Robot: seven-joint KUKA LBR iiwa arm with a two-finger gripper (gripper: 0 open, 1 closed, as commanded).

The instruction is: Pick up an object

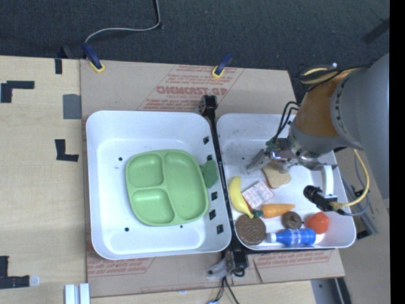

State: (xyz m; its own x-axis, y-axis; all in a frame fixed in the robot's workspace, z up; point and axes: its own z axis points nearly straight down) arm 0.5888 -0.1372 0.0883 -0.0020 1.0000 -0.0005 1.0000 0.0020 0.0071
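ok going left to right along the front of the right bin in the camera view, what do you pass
Brown round cookie → blue bottle → red tomato. The small brown ring sits above the bottle, so its place in the order is unclear.

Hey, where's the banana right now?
The banana lies in the right bin, along its left wall near the divider, just left of the small red-and-white packet and above the round brown cookie.
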